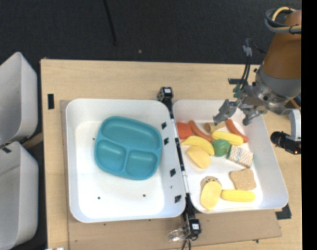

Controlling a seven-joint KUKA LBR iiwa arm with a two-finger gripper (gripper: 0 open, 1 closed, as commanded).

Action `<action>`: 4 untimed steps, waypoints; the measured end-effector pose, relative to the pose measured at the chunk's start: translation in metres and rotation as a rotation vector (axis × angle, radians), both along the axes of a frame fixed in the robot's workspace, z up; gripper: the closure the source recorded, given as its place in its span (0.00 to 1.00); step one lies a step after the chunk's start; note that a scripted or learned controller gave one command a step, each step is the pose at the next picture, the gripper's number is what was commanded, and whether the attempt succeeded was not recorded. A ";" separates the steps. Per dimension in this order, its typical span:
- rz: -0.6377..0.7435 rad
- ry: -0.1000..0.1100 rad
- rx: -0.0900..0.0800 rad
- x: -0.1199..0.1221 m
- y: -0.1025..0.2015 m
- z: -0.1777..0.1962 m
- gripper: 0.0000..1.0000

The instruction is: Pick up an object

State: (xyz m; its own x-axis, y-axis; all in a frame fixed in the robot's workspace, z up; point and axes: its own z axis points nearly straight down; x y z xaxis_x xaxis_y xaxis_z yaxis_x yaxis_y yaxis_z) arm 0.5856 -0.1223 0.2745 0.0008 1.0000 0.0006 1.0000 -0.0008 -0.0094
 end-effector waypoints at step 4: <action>-0.002 -0.002 -0.001 0.005 -0.012 -0.166 0.00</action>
State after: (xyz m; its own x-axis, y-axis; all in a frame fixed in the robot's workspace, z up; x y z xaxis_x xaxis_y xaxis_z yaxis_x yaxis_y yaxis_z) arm 0.5904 -0.1345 0.1089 0.0027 1.0000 -0.0003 1.0000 -0.0027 -0.0073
